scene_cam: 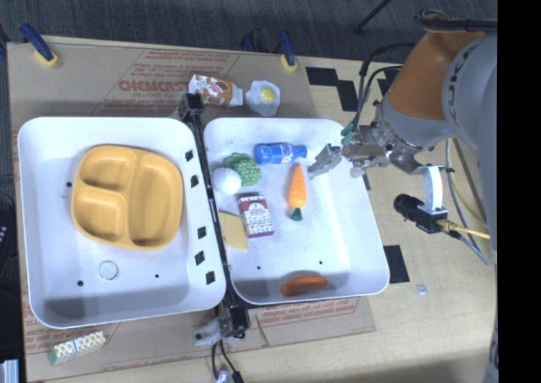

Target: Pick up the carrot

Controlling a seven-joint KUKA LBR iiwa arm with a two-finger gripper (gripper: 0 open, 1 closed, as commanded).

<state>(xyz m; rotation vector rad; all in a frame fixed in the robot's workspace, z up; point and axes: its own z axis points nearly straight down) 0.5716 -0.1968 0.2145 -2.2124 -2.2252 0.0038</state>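
Note:
The carrot point(297, 188), orange with a small green top at its near end, lies upright in the middle of the right bin point(359, 242). My gripper point(325, 161) hovers just to the carrot's upper right, near the bin's right wall and apart from the carrot. Nothing shows in its grasp. The grey arm with its orange band point(427, 68) reaches in from the right.
Around the carrot lie a blue bottle point(279, 152), a green vegetable point(245, 169), a white ball point(226, 181), a red box point(256, 215), a yellow slice point(236, 230) and a sausage point(303, 284). The left bin point(42, 288) holds a yellow divided plate point(127, 195).

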